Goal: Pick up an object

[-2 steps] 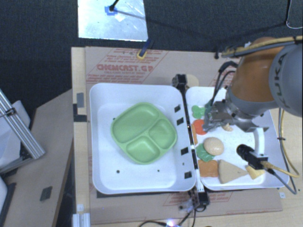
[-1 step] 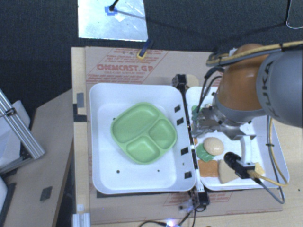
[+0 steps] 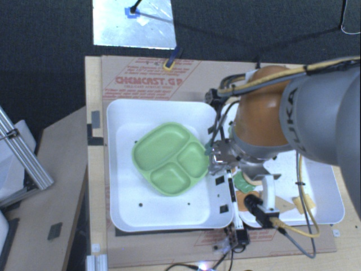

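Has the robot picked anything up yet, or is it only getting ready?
Nothing looks picked up yet. The green plate lies flat in the left bin. The arm hangs over the right bin, hiding its gripper, above green and orange things there. Grabbing and lifting are left.

The bench [image 3: 96, 208] carries two white bins [image 3: 121, 208] side by side (on printed cardboard [image 3: 149, 79]).

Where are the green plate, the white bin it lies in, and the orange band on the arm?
green plate [image 3: 169, 158], camera view, on its large compartment.
white bin [image 3: 132, 219], camera view, on its bare floor.
orange band [image 3: 260, 114], camera view, on its rounded top.
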